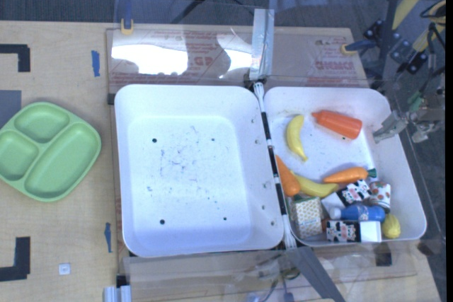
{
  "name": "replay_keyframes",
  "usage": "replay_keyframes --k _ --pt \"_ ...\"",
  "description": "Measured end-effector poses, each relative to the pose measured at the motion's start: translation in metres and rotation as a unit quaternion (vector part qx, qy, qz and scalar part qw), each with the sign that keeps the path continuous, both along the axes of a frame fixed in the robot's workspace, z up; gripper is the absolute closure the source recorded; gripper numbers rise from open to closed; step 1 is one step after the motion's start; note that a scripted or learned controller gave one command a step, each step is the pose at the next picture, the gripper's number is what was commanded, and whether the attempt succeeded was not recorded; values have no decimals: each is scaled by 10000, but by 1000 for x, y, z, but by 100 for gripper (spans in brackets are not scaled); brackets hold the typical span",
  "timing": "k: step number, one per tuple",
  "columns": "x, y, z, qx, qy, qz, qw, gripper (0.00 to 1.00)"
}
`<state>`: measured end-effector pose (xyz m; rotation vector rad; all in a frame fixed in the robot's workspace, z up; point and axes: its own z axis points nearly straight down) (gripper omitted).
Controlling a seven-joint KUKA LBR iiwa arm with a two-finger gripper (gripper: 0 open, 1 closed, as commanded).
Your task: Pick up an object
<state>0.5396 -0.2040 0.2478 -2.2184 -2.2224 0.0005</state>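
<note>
**Hand at the rim of the crowded right bin**

Nearest the camera, cartons (345, 230) and a blue bottle (362, 212) crowd the right bin (407, 180), left of and below the hand (396, 125). Farther back lie a banana (294, 136) and an orange carrot (338, 123), just left of it. Whether the hand is open, I cannot tell.

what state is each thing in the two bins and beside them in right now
left bin: nothing in it but faint marks
right bin: holds the toys, crowded at its near end
carrot: lying flat, apart from the rest
banana: lying flat, alone
blue bottle: on its side in the pile
green plate: on the bench, upright
gripper: over the right bin's far edge
</note>
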Motion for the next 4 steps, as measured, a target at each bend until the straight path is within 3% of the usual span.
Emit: replay_keyframes --k 1,2,3,4 --pt "20 63 -114 -1 -4 649 9979 0" --pt "114 55 -149 -10 113 881 9960 0" --pt "96 70 -163 -9 61 1571 9876 0" --pt "58 46 -74 -11 -21 2012 9796 0"
